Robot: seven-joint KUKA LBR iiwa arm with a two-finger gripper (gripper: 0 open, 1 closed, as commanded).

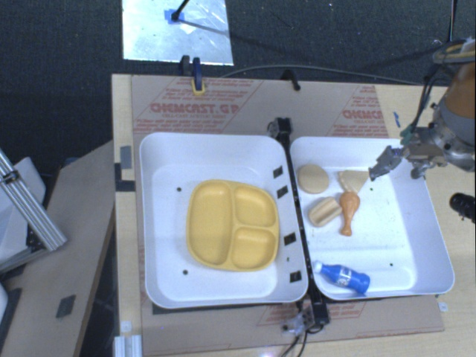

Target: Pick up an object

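Left bin [160, 199]: a yellow divided tray [232, 224] is seen lying flat in its middle; nothing here is judged relevant to the pick.
Right bin [424, 229]: the loose items are held here, grouped toward its left wall.
Arm: entry is made from the right, above the bin's upper right part.
Gripper [381, 169]: it is poised above the bin floor, just right of the pale wedge; nothing is seen between the fingers, and whether they are spread or pressed together cannot be told.
Blue bottle [342, 276]: it lies on its side at the near left corner, well apart from the others.
Round bun [313, 178]: it is placed near the dividing wall.
Oblong roll [324, 211]: it is touching the drumstick.
Drumstick [349, 210]: it is set just below the wedge.
Pale wedge [353, 179]: it is judged the nearest candidate.
Recommendation: the descent should be centred over one item, clear of its neighbours.
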